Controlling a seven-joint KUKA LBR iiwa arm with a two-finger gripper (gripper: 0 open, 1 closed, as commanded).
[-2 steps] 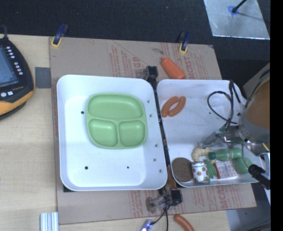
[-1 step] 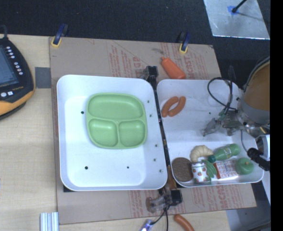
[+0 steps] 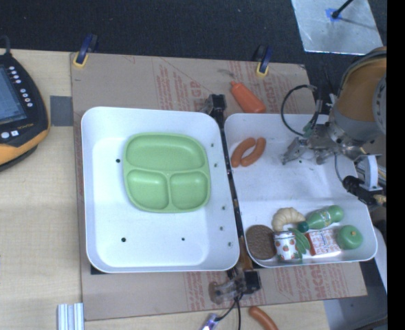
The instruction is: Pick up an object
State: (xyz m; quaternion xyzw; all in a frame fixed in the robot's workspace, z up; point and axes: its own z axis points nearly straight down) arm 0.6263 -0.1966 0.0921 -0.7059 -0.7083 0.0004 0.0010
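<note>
Tool (image 3: 305, 150) low over right bin (image 3: 291, 191), holding nothing.

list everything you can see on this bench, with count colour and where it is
shallow white plastic bins: 2, white, side by side on the cardboard
green three-compartment plate: 1, green, in the left bin
curved orange-brown sausage: 1, right bin, upper left
pile of toy food: several, mixed colours, right bin's near edge
orange carrot-shaped toy: 1, on the cardboard beyond the right bin
teach pendant: 1, grey and orange, far left
blue-and-yellow clamps: 2, cardboard's far edge
pincer: 1, grey metal, low above the right bin
</note>
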